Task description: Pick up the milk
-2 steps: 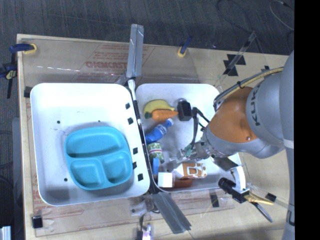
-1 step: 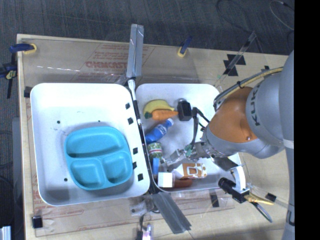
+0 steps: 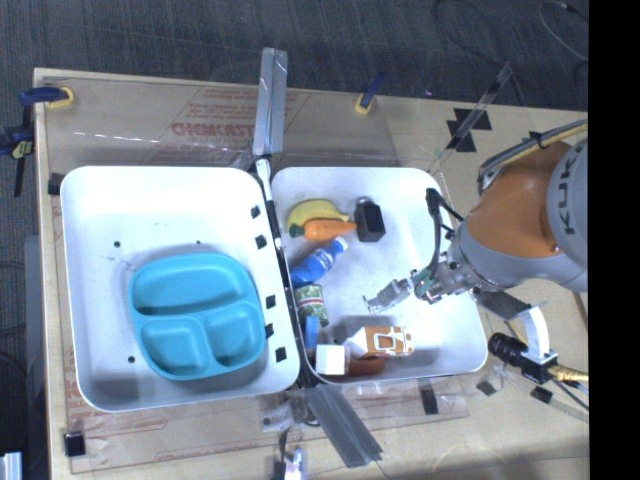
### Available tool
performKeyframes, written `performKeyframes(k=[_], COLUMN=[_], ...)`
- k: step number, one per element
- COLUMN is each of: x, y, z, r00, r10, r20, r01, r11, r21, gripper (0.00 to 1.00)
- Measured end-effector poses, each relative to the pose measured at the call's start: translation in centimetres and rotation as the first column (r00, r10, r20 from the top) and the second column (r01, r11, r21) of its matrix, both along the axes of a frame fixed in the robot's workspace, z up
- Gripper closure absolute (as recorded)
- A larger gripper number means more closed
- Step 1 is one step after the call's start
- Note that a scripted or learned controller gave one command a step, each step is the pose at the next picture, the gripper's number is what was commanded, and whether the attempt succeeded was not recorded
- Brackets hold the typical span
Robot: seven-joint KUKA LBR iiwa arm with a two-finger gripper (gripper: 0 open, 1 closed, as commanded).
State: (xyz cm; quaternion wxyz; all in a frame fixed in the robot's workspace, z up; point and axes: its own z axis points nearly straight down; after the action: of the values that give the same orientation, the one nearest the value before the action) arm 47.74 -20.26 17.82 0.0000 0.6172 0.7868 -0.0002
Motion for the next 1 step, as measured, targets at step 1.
performKeyframes(k=[1], x=[0.45], y=[-0.21], z=[-7.89], r00=[0.872], r10=[0.49], r20=[0.01], r01=[-0.49], r11=[0.872], r21=[-0.003], gripper=[0.0])
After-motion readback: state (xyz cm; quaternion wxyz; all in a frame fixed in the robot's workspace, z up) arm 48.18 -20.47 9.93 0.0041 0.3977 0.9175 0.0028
